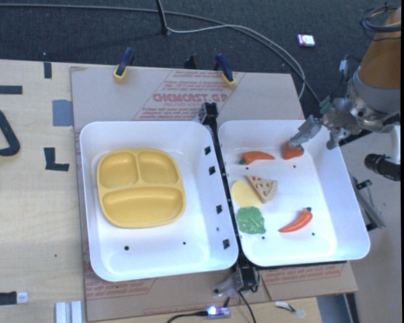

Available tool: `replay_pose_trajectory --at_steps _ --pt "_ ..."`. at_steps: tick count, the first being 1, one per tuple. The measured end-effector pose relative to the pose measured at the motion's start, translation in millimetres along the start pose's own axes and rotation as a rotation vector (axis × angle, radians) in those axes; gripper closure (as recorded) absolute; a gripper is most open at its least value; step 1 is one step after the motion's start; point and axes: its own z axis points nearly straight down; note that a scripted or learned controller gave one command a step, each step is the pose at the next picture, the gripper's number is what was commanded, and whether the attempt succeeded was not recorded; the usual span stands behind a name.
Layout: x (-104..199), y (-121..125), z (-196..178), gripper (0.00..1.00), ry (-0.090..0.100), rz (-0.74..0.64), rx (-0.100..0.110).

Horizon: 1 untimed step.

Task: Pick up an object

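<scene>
- The small red thing (293, 151) lies in the right bin (337, 200), near that bin's far wall, and the gripper (301, 138) is right at it.
- One grey finger (304, 134) slants down and touches the top of the small red thing. I cannot tell if the jaws are spread, pressed together, or pinching it (the finger hides that part).
- To do this step well, I think the jaws should go one on each side of the small red thing, close softly, then lift straight up. It is small and round, so it could slip out.
- Just beside the small red thing, toward the yellow plate, lies a red carrot-shaped toy (257, 157). The jaws should not bump it.
- Farther from the small red thing, toward the near wall, are a cracker wedge (263, 187), a pale yellow round (242, 194), a green leaf toy (251, 220) and a red pepper (297, 221).
- The left bin (114, 247) holds a yellow plate (141, 186) with three parts, well apart from the small red thing.
- The arm (380, 66) leans in above the small red thing's side of the table, wrist bent down and pointing at it.
</scene>
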Motion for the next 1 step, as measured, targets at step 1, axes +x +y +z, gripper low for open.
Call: replay_pose_trajectory --at_steps 1 --pt "0.2 1.2 -3.7 0.0 -0.001 -0.001 -0.007"
